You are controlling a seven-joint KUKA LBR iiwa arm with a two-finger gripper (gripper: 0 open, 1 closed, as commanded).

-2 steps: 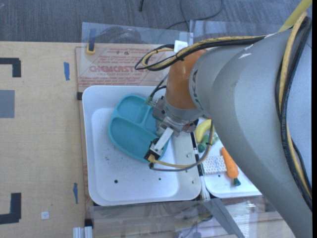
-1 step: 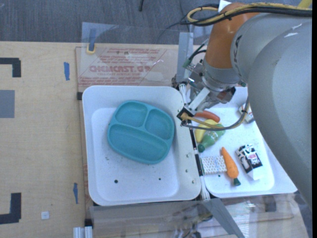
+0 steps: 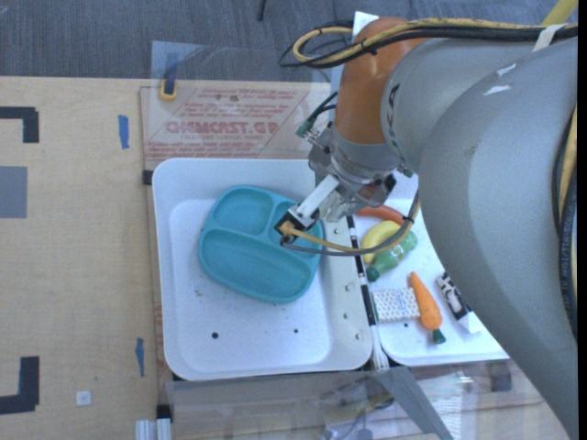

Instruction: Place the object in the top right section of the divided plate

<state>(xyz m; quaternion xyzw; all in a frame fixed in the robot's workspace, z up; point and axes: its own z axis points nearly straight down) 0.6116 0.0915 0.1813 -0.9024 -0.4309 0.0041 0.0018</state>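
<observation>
Grey arm (image 3: 495,145), teal three-section plate (image 3: 246,266)

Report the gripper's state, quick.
Gripper: cannot be told from this view. It hangs by the right edge of the plate.

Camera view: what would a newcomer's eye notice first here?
The big grey arm with its orange band looms over the right side. A teal divided plate lies in the left bin. An orange carrot lies in the right bin.
</observation>
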